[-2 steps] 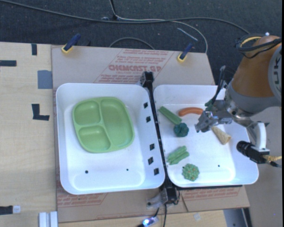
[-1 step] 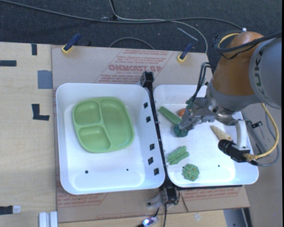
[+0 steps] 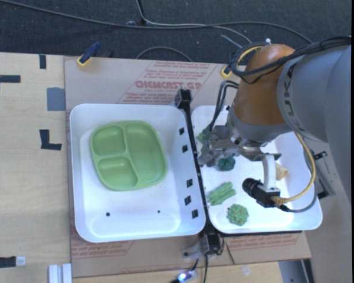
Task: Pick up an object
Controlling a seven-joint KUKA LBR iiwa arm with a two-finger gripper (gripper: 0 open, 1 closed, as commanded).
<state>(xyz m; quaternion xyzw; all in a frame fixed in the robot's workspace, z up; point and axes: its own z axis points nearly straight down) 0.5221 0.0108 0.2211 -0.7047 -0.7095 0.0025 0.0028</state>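
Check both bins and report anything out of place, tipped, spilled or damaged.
Nothing stands out. The green divided plate lies flat in the left bin. In the right bin, the green bean-like piece and round green piece lie loose and apart.

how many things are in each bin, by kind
green divided plate, left bin: 1
green toy vegetables, right bin: 3, namely a bean bundle, a round bumpy piece and a dark piece near the gripper
pale item, partly hidden: 1
total: 5
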